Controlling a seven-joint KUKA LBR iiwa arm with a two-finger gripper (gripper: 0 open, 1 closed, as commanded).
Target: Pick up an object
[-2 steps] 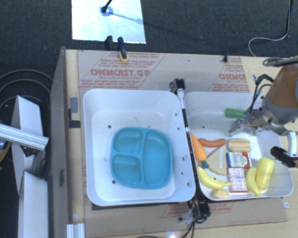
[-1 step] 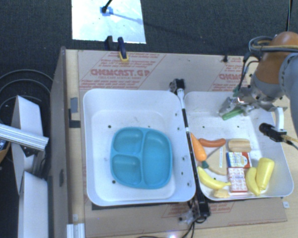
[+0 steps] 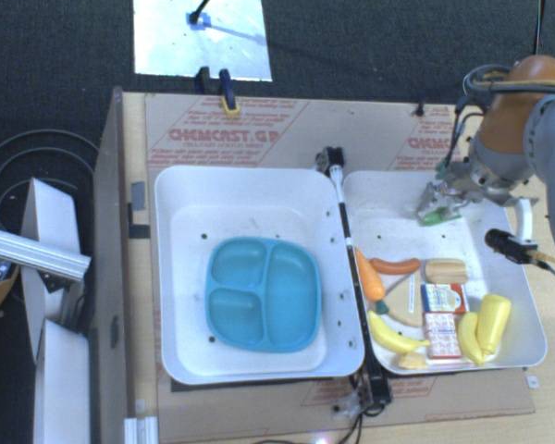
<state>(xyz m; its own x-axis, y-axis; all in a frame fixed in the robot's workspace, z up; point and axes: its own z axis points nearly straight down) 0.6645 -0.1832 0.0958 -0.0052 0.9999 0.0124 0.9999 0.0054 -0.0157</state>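
Hanging over the far end of the right bin point(image 3: 527, 336), the gripper point(image 3: 441, 203) sits at about one o'clock from the middle of the bench, with a small green thing point(image 3: 437, 216) at its tips; whether that piece is actually caught there cannot be told from this slant. The grey arm point(image 3: 546, 137) with its orange band point(image 3: 536, 70) reaches in from three o'clock.

Toward six o'clock from the gripper lies the pile of toy food in the near half of the same bin: a sausage point(image 3: 395, 266) beside a bread roll point(image 3: 446, 270), a carrot point(image 3: 370, 277) at their nine o'clock side against the bin wall, a banana point(image 3: 392, 334) below it, two small printed boxes point(image 3: 442, 317), and a yellow bottle point(image 3: 492, 322) at the pile's three o'clock edge.

The left bin point(image 3: 180, 248), at nine o'clock, holds a blue divided plate point(image 3: 263, 293).
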